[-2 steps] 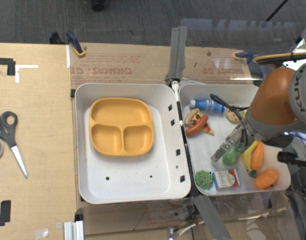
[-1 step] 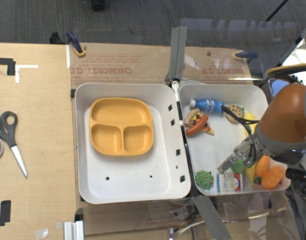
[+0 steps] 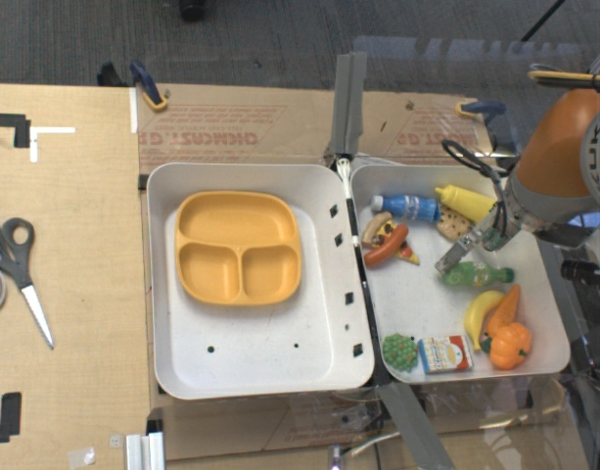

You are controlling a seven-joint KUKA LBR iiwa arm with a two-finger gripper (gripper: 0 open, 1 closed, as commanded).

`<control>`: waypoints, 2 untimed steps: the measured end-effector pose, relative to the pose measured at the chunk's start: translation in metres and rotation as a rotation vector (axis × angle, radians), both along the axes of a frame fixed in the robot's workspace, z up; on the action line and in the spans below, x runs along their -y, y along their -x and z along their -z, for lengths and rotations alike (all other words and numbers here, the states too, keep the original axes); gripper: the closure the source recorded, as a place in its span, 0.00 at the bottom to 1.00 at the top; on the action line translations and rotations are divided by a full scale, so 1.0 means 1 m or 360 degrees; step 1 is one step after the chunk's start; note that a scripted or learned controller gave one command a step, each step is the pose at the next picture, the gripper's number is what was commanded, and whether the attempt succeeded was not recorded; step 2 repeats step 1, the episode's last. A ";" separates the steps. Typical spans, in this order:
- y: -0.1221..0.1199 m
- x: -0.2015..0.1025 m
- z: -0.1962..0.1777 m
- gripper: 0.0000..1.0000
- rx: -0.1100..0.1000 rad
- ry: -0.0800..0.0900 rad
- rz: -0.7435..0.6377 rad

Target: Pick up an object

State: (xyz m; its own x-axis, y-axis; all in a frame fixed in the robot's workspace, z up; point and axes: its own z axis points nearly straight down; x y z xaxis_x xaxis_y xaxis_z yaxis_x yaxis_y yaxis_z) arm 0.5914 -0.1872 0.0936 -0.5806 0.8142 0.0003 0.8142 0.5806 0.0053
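Two white bins sit on my bench. My gripper (image 3: 456,257) hangs in the right bin (image 3: 432,313); how wide it stands I cannot tell. Green bottle (image 3: 478,276) lies just below it, long axis across the bin, nearest for picking.

Arm (image 3: 564,155) is reaching in from the right, wrist angling down-left, gripper (image 3: 456,258) hanging low.

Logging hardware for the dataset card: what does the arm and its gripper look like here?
A grey arm with a broad, rounded orange band above the wrist. A black cable loops beside the wrist. The two-finger gripper is slim, grey metal, darker where it mounts.
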 end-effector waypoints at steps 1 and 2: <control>0.087 -0.017 0.002 0.00 -0.0008 0.0005 0.0132; 0.087 -0.017 0.002 0.00 -0.0008 0.0005 0.0132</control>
